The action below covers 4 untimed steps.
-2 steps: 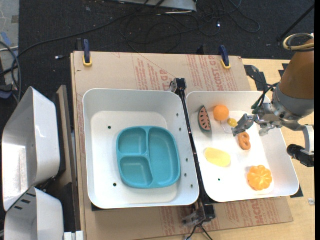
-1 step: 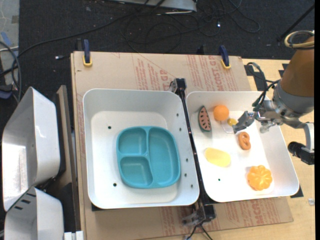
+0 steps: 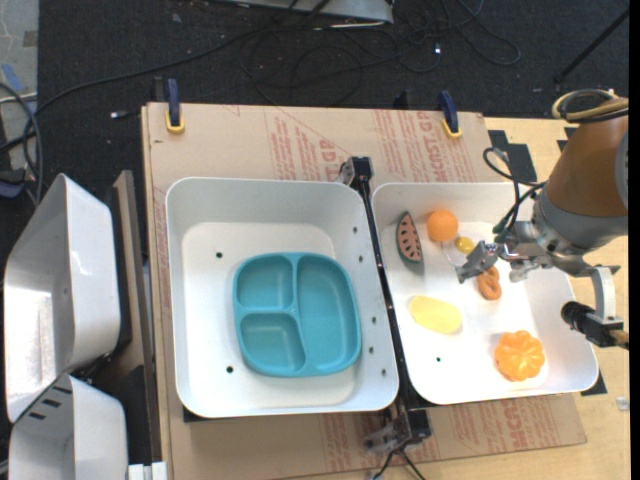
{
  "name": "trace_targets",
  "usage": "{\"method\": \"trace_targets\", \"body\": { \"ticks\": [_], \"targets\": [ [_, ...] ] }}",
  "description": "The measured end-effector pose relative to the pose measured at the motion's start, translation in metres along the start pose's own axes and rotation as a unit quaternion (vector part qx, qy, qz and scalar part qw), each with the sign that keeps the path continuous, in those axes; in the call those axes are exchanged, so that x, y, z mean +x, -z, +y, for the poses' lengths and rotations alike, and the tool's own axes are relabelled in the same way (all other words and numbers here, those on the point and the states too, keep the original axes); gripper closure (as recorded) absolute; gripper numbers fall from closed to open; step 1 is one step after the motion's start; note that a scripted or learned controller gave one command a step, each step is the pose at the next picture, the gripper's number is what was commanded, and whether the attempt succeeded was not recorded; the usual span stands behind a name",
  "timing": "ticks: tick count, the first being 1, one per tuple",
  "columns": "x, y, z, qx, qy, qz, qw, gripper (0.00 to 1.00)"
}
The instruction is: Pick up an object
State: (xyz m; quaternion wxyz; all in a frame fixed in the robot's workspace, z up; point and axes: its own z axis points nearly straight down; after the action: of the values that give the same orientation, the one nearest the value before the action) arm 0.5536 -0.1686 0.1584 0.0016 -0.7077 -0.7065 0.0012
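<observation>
The right bin [image 3: 560, 368] holds a watermelon slice [image 3: 408, 238], an orange ball [image 3: 442, 225], a small yellow piece [image 3: 465, 243], a pale yellow lemon-shaped piece [image 3: 436, 314], an orange pumpkin [image 3: 519, 355] and a small orange-brown piece [image 3: 489, 286]. My gripper [image 3: 480, 265] reaches in from the right and hangs just above the orange-brown piece, right of the small yellow piece. Nothing shows between its fingers.
The left bin [image 3: 200, 218] carries a teal divided plate [image 3: 296, 314]. A black divider [image 3: 378, 268] runs between the two bins. White containers [image 3: 55, 288] stand off the bench at the left. Cables lie on the dark floor behind.
</observation>
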Motion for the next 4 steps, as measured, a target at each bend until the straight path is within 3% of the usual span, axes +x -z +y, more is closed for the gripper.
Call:
{"method": "trace_targets", "body": {
  "ticks": [1, 2, 3, 4],
  "targets": [
    [0.006, -0.045, 0.001, 0.000, 0.001, 0.000, 1.0000, 0.00],
    [0.005, -0.063, 0.004, -0.007, 0.000, -0.003, 1.0000, 0.00],
    [0.004, -0.051, 0.004, -0.009, 0.000, -0.004, 1.0000, 1.00],
    [0.011, 0.007, 0.000, -0.004, 0.002, -0.001, 1.0000, 1.00]
  ]
}}
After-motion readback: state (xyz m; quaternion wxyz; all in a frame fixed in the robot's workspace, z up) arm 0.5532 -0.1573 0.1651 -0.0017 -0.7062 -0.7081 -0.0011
